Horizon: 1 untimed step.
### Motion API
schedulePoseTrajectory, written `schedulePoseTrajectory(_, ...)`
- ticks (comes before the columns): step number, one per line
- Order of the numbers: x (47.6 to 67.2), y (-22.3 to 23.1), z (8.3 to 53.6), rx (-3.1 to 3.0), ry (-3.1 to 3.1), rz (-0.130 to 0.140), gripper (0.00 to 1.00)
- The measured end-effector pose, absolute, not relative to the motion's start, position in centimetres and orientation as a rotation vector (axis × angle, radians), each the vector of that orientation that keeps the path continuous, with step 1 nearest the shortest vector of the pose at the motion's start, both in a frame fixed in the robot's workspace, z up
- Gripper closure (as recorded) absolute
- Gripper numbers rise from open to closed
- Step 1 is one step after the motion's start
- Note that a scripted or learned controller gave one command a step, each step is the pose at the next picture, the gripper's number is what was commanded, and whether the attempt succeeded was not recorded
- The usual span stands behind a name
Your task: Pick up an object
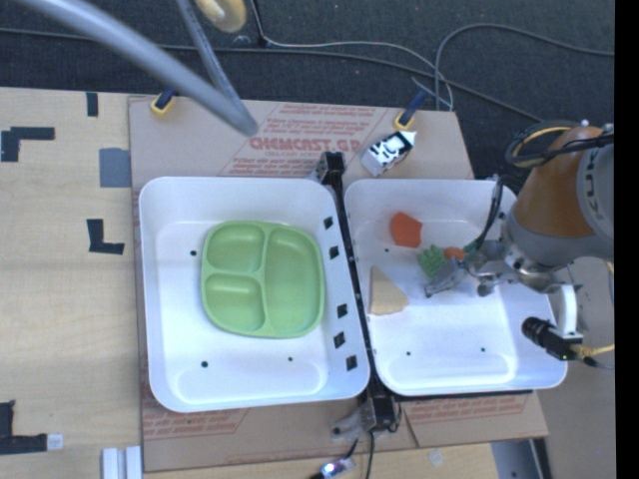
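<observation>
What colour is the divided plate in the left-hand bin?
Light green; the divided plate shows clearly in the camera view.

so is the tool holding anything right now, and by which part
Cannot be told. The tool sits low in the right bin, right beside the green object, but no object shows between its tips.

You look down at a slant from above the bench, both bins point(150, 267) in frame.

Lying in the right bin point(499, 362): orange block point(405, 230) toward the far side, small green toy point(432, 259) just beside it nearer the middle, pale yellow wedge point(385, 294) flat against the left wall.
</observation>
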<state>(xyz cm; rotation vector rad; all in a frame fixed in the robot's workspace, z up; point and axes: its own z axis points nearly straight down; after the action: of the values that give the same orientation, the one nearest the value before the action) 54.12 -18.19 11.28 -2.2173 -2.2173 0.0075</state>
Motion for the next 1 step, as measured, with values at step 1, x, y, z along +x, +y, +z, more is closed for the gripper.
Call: schedulePoseTrajectory(1,54.14,-18.17,8.39,-2.221,-2.224,0.003,0.0)
